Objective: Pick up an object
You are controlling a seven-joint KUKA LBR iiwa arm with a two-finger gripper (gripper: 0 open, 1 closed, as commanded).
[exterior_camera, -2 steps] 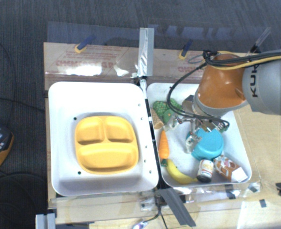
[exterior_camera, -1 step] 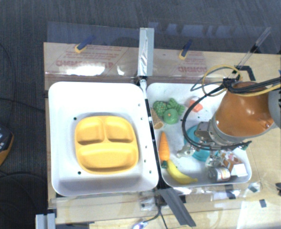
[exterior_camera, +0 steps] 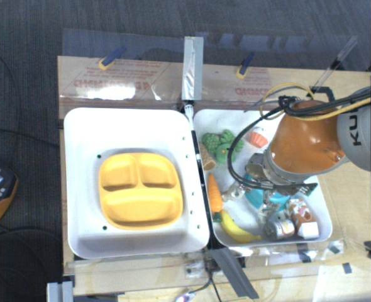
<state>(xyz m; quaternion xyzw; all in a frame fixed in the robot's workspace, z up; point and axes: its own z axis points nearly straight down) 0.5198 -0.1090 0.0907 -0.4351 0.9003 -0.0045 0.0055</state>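
The arm (exterior_camera: 311, 140) comes in from the right w/ its orange band over the right bin (exterior_camera: 324, 222). The gripper (exterior_camera: 268, 201) hangs low inside that bin, over a clutter of small objs. Can't tell the state of the gripper; wrist body and cables cover it.

Objs in the right bin, all near the gripper:
- teal/blue item (exterior_camera: 256, 197), directly under the gripper, only partly visible; shape unclear. Can't tell if it's pinched or just lying beneath.
- yellow banana (exterior_camera: 236, 228), curved, at the bin's front, just left of the gripper.
- orange carrot (exterior_camera: 215, 195), lying along the bin's left wall.
- green broccoli-like piece (exterior_camera: 218, 143), back-left corner, w/ a tan bit beside it.
- orange-and-white item (exterior_camera: 256, 137) near the back, partly cut off by the arm.
- small can-like obj (exterior_camera: 281, 227) and a red/white block (exterior_camera: 304, 222) at front right, touching or nearly so; too small to id properly.

Left bin (exterior_camera: 78, 168) holds a yellow divided tray (exterior_camera: 140, 189), three compartments, sitting flat in the middle, well apart from the arm.

Both bins sit side by side on the worktop (exterior_camera: 69, 74), which has clear plastic sheet taped along the back edge. A black cable (exterior_camera: 236, 150) loops from the wrist down over the right bin's middle, hiding part of what's under it.
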